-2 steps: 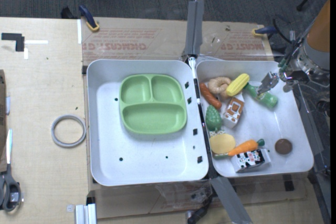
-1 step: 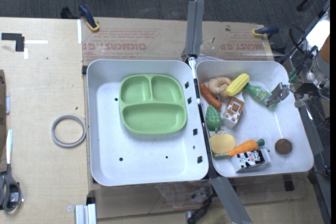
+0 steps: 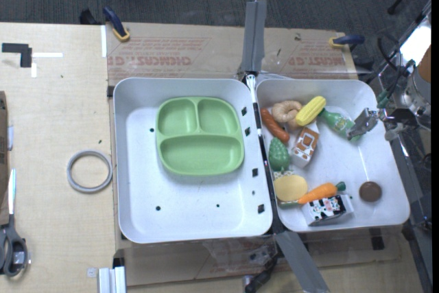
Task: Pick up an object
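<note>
Both white bins [image 3: 130, 168] looked like smooth, faintly glossy plastic. The green divided plate [image 3: 200, 136] had a matt plastic finish. The table [image 3: 55, 113] showed pale wood with a flat sheen, and brown printed cardboard [image 3: 178, 55] lay behind the bins. The toy corn [image 3: 310, 110] and carrot [image 3: 319, 193] seemed shiny plastic. The end effector [image 3: 363, 123] appeared metallic grey.

Counts by kind

Two bins [image 3: 130, 147] [image 3: 384, 209], one plate [image 3: 200, 136], one corn [image 3: 310, 110], two carrots [image 3: 274, 125] [image 3: 321, 193], one tape ring [image 3: 90, 170], two clamps [image 3: 116, 24] [image 3: 346, 42], one pair of scissors [image 3: 12, 243].
</note>
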`<state>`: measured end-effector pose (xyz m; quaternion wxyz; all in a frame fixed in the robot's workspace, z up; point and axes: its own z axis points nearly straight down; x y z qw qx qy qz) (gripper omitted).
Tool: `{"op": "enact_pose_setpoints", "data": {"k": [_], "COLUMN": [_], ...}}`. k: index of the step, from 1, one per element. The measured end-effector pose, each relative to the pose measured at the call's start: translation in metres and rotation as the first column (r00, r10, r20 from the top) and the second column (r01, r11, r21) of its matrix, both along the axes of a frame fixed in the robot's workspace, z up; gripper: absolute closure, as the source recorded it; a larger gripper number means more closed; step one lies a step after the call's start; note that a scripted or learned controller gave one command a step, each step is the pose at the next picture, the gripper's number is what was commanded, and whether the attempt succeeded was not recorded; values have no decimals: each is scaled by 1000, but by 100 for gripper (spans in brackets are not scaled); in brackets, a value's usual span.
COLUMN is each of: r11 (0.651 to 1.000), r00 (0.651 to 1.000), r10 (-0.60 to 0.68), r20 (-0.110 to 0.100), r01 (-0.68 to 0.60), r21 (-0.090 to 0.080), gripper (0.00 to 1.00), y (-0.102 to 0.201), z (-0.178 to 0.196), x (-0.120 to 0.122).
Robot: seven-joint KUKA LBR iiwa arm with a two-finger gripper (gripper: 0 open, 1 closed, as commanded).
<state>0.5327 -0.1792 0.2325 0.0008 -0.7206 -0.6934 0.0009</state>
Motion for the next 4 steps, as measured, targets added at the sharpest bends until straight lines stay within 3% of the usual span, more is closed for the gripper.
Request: {"op": "enact_pose_setpoints", "data": {"k": [1,2,3,4], "r11": [989,903,999,1000], "r00": [989,903,999,1000], "r10": [-145,-429,-52,-17], "r20": [1,0,0,0], "r01": [145,429,52,17], "r21": [-2,-2,0,6], "gripper": [0,0,0,0], "y": [-1,-17,-27,-27], "z": [50,-52,-86,-142], "x": [11,73,46,91]}}
